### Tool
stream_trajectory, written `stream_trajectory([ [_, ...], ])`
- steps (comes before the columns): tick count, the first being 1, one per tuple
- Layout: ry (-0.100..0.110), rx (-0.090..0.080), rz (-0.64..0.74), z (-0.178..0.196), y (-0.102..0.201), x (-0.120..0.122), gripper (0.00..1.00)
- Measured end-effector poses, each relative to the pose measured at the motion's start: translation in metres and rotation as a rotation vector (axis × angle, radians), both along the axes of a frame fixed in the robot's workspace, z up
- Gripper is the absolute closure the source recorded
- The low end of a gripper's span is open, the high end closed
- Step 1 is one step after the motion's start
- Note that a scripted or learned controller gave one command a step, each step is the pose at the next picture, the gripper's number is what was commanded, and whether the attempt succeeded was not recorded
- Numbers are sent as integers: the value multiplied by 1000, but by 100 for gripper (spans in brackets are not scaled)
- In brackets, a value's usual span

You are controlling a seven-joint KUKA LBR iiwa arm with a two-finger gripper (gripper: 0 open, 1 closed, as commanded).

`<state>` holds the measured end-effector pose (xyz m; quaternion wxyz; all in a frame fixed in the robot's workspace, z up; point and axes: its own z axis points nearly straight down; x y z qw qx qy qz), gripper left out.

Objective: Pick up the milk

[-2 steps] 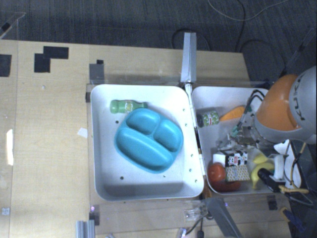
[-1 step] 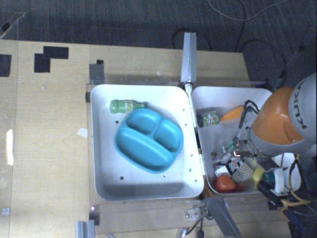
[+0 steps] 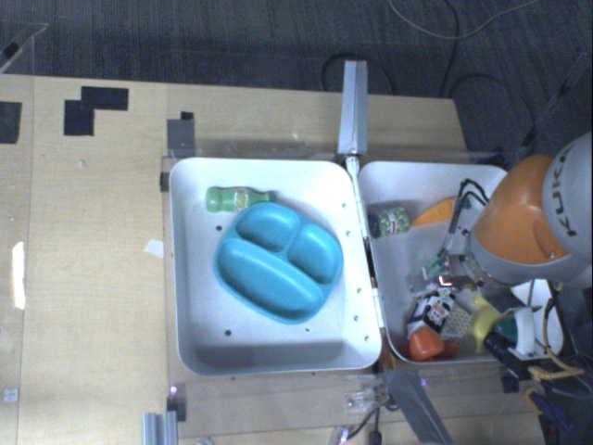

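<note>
A small black-and-white carton, which looks like the milk, lies near the front of the right bin among other items. My gripper hangs low in that bin, just above and behind the carton, close to or touching its top. The grey arm with its orange band hides the bin's right part. Whether the carton sits between the fingers cannot be made out.
Around the carton lie a red-orange item, a yellow piece, a green can and an orange object. The left bin holds a blue divided plate and a green bottle. A metal divider stands behind the bins.
</note>
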<state>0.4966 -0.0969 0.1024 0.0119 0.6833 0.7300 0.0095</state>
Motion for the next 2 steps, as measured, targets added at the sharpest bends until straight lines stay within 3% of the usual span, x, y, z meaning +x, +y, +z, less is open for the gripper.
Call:
stream_trajectory([
  [1,24,-2,206,40,-22,-6,100],
  [2,23,-3,294,115,25,1,100],
])
